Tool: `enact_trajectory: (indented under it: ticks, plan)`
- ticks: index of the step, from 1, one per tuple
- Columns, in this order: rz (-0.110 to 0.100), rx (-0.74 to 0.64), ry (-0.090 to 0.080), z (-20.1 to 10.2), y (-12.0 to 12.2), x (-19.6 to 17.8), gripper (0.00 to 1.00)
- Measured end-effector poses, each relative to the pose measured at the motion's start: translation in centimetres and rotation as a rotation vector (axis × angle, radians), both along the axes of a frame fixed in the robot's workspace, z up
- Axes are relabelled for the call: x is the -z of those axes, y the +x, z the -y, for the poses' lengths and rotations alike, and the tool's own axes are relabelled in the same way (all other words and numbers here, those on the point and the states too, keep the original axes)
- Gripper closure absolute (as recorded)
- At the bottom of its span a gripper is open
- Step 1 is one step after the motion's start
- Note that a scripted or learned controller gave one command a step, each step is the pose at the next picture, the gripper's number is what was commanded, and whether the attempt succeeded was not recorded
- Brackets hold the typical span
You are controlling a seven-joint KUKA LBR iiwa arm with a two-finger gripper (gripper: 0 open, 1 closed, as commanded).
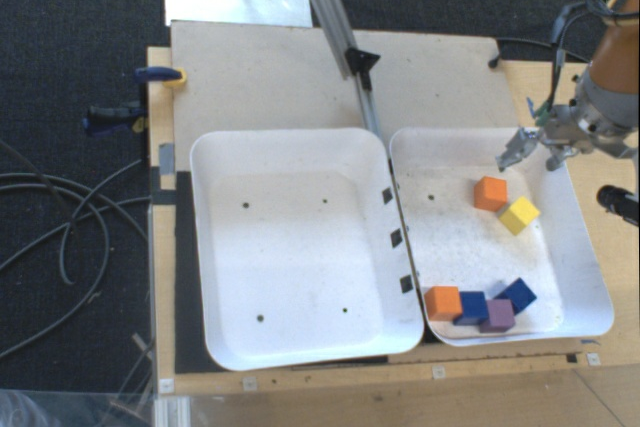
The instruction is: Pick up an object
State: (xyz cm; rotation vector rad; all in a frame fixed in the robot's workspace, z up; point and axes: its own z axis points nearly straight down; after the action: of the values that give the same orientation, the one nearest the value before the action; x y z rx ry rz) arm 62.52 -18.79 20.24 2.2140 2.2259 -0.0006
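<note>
The right bin [450, 160] holds an orange cube [490, 193] with a yellow cube [519, 215] just right of it. Along the bin's front edge lie another orange cube [443, 302], two blue cubes [472, 307] [518, 294] and a purple cube [498, 315]. My gripper [534, 151] hangs over the far right part of this bin, above and behind the upper orange cube, apart from it. Its fingers [515, 152] are spread open with nothing between them.
The left bin [215, 215] stands beside the right one. A slanted metal pole [330, 5] crosses the bench behind the bins. Clamps [160, 75] and cables [60, 205] lie off the bench at the left.
</note>
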Motion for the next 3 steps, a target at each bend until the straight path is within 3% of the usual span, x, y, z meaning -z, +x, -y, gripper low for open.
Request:
enact_trajectory:
  ticks: [1,2,3]
  plan:
    - [0.02,-0.001,-0.006,2.4,0.2,8.7,0.0]
    - [-0.001,0.006,0.0,1.2,3.6,10.5,0.0]
    - [-0.003,-0.001,0.003,-2.4,1.1,11.2,0.0]
